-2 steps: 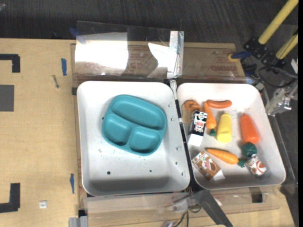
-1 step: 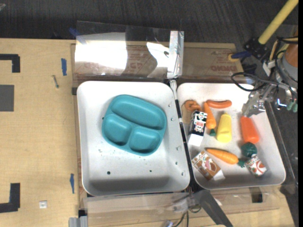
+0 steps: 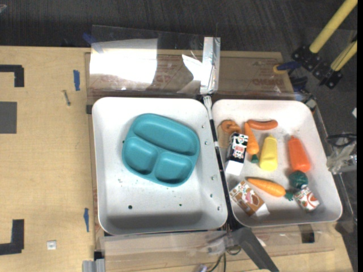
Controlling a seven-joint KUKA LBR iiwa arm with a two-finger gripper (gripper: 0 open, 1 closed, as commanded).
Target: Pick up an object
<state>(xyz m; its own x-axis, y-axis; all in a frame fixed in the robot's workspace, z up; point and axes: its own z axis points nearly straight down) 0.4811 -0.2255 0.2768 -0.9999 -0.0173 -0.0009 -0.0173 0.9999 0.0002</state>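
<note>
Objects for picking: all loose toy food in the right bin (image 3: pixel 283 109). Left bin (image 3: pixel 113 200) loaded with 1 teal divided tray (image 3: pixel 161 149), lying flat, 3 compartments facing up.

Right bin contents:
- sausage (image 3: pixel 261 124) near the far wall, beside a brown curved piece (image 3: pixel 228 127);
- cow-print carton (image 3: pixel 239 146), touching a small orange piece (image 3: pixel 252 146);
- yellow piece (image 3: pixel 269 153) just beside that orange piece;
- orange-red piece (image 3: pixel 298 153), apart from its neighbours;
- carrot (image 3: pixel 266 186), lying across the bin floor between the printed box (image 3: pixel 248 198) and the dark green piece (image 3: pixel 298 179);
- small can (image 3: pixel 308 199) at the near right corner.

Judged scattered in 1 layer to leave grasp room from above. Best-placed candidates: orange-red piece and sausage. Finger state: cannot tell.
</note>
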